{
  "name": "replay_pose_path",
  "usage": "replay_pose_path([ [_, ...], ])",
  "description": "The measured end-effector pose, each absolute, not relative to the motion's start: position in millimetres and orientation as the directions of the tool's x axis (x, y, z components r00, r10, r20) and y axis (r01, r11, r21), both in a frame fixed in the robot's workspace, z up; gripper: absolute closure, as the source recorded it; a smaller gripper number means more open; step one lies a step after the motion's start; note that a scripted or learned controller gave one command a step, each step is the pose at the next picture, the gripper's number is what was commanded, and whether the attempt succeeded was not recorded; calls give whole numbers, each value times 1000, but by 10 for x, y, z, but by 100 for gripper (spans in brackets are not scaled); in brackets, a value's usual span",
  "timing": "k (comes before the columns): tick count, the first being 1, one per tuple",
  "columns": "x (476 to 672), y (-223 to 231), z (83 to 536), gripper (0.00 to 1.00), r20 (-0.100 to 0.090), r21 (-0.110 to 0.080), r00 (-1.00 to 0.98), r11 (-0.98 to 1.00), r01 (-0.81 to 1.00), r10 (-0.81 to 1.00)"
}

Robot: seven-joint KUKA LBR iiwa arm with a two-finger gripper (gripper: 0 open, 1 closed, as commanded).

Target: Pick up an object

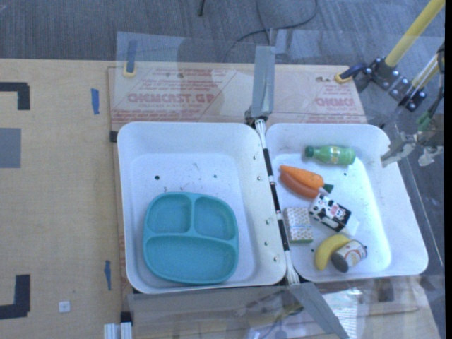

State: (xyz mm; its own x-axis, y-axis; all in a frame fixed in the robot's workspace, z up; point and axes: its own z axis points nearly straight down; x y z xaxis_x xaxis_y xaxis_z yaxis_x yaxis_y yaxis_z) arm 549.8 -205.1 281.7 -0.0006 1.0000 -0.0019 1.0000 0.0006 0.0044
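The left shallow white bin (134,154) holds a teal three-compartment plastic tray (191,237). The right shallow white bin (402,217) holds a green plastic bottle (330,154) at the far side, an orange carrot (301,180) just nearer, a black-and-white cow-patterned carton (329,212), a small patterned box (298,224), and a yellow banana (328,250) touching a grey can (349,255) at the near edge. The gripper (413,145) sits past the right bin's far-right rim, over no object; its state cannot be told.
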Motion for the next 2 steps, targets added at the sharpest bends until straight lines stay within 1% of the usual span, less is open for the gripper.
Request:
replay_pose_path([
  [1,5504,-2067,2925,100,-4,8,1,-1,1000,1000],
  [2,5504,-2067,2923,0,-4,8,1,-1,1000,1000],
])
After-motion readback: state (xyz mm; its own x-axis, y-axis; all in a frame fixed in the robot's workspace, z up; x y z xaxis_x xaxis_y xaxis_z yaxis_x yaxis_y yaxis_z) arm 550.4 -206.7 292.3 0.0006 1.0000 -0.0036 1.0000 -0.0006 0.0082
